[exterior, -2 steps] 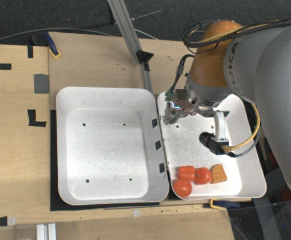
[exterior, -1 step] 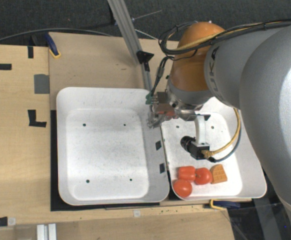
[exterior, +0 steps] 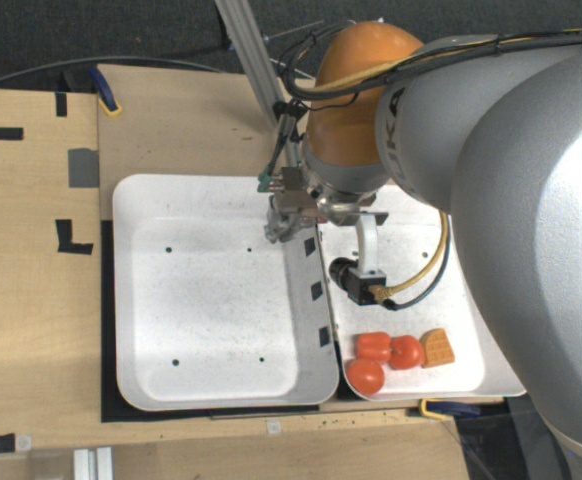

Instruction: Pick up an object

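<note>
Two white bins side by side on a pale wood worktop (exterior: 31,298). The left bin (exterior: 211,298) shows a speckled floor with a few dark dots. The right bin (exterior: 466,363) holds the things to pick, all bunched in its near corner: three red pieces (exterior: 374,345), rounded and touching one another, and an orange waffle (exterior: 437,347) just to the right of them, touching the nearest red piece.

The arm (exterior: 491,168) reaches in from the right, with the orange band (exterior: 356,78) above the wrist. The pincer (exterior: 283,218) sits low at the far end of the ridge where the two bins meet, over the left bin's right wall. It is well apart from the red pieces and the waffle. Open or shut: cannot tell at this angle, and nothing is seen in its grip.

Black tape marks (exterior: 68,236) and a grey patch (exterior: 83,166) lie on the worktop left of the bins. A metal rail (exterior: 246,38) slants down toward the wrist from the far side.
</note>
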Robot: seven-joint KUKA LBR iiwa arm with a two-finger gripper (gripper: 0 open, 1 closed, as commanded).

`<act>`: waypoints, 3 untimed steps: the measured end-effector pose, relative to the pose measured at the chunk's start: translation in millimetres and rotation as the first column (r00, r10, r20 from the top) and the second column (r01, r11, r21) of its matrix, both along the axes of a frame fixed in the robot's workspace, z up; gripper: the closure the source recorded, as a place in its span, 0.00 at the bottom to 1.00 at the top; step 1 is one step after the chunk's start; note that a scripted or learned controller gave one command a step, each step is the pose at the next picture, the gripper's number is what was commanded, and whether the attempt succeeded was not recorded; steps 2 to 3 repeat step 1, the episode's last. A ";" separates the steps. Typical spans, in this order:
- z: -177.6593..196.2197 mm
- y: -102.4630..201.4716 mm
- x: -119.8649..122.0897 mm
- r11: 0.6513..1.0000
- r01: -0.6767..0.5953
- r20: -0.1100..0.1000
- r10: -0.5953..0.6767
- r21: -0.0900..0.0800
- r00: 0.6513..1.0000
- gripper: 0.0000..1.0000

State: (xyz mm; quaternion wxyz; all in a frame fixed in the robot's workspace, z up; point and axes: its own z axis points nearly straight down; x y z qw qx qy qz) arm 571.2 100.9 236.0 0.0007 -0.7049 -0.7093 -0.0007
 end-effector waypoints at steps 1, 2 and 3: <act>0.9 -1.7 -1.3 1.000 0.005 -0.001 -0.005 -0.003 1.000 1.00; 0.9 -1.7 -1.3 1.000 0.005 -0.001 -0.005 -0.003 1.000 1.00; 0.9 -1.7 -1.3 1.000 0.005 -0.001 -0.005 -0.003 1.000 1.00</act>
